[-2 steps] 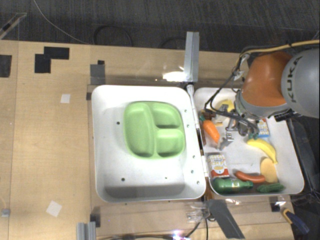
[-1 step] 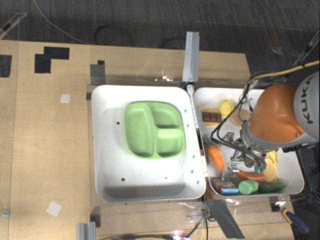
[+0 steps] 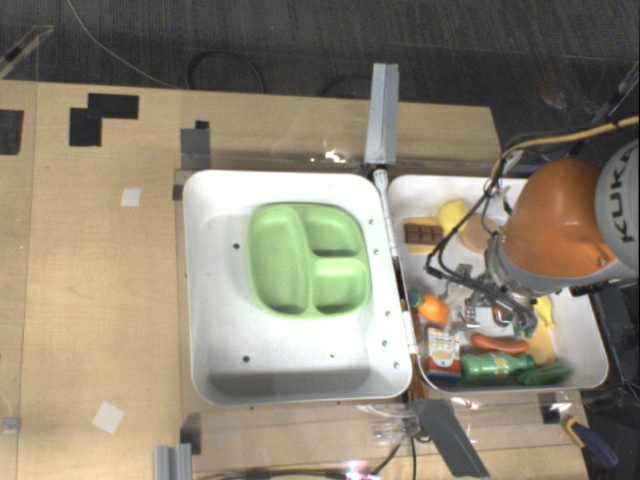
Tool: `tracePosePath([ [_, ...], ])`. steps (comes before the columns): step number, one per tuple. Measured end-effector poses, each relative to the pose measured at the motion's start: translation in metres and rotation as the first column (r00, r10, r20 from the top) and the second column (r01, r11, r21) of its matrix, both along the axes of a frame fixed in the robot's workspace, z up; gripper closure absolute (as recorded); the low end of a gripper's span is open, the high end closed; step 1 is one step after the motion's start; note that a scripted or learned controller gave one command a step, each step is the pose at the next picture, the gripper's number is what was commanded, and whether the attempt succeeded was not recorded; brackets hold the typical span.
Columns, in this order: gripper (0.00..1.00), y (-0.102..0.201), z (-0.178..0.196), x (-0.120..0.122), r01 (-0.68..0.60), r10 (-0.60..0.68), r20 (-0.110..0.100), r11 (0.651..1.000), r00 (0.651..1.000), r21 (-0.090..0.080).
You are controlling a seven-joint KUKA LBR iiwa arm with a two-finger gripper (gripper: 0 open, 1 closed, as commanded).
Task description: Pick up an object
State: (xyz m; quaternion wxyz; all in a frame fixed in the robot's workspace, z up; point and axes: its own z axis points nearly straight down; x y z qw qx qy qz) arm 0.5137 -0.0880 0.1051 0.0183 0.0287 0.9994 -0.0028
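The hand (image 3: pixel 487 306) is seen lowered into the right bin (image 3: pixel 590 368), among the objects heaped there; how far it is opened cannot be told, nor whether anything is held, since the orange band (image 3: pixel 553 220) covers most of it. An orange ball (image 3: pixel 433 309), a green bottle (image 3: pixel 497 367) and a brown block (image 3: pixel 421 233) lie close by. A green divided tray (image 3: pixel 306 258) is set in the left bin (image 3: pixel 220 368) on the table (image 3: pixel 90 298).

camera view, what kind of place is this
Likely a robotics lab test bench: a wooden benchtop bearing two white bins, a grey-and-orange arm, and toy food with a green divided plate.
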Motion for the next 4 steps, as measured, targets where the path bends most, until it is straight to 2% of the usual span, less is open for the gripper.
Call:
tracePosePath([
  [1, 1.00, -0.121, 0.086, 0.017, -0.212, 0.212, -0.025, 0.977, 0.977, -0.002],
  [2, 0.00, -0.117, 0.084, 0.018, -0.217, 0.217, -0.027, 0.976, 0.976, 0.003],
  [3, 0.00, -0.116, 0.008, -0.009, -0.254, 0.254, -0.030, 0.967, 0.967, 0.006],
  [4, 0.00, -0.100, -0.014, -0.004, -0.185, 0.185, -0.017, 0.983, 0.983, -0.002],
])
